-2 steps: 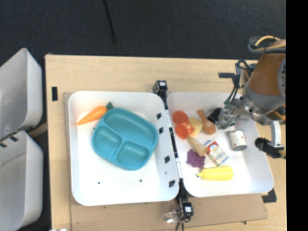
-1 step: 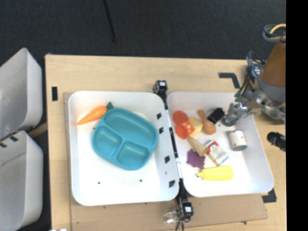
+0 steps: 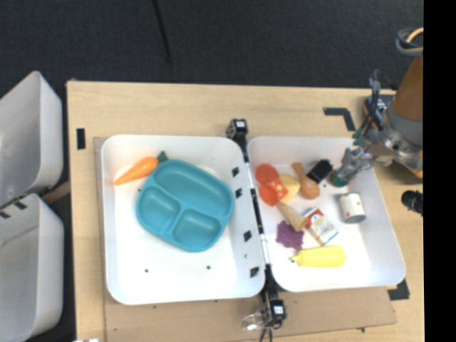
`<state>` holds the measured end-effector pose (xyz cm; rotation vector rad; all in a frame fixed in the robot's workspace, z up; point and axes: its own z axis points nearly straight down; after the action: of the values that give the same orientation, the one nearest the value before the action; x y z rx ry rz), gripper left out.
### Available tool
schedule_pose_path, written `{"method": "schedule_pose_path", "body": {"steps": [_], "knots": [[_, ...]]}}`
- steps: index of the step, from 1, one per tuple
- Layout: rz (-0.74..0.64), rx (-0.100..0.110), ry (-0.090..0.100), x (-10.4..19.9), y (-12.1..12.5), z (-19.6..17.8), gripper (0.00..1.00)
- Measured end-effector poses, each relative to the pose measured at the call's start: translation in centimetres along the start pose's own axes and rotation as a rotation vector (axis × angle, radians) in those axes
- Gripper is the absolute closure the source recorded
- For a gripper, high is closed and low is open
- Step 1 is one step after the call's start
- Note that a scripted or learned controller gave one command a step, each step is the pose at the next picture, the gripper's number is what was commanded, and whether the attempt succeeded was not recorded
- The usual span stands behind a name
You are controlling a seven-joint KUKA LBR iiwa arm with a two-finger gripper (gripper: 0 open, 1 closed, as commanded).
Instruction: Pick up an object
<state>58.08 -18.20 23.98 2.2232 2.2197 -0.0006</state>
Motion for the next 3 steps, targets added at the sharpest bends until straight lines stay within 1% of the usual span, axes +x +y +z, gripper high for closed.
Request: {"method": "schedule_pose_path", "body": {"steps": [1,2,3], "knots": [[-0.009,0.001,0.002,5.6,-0.8,-0.7,1.0],[-0.008,0.002,0.001,10.5,-0.8,0.7,1.0],[-0.008,0.003,0.001,15.5,-1.1,1.3,1.0]]}}
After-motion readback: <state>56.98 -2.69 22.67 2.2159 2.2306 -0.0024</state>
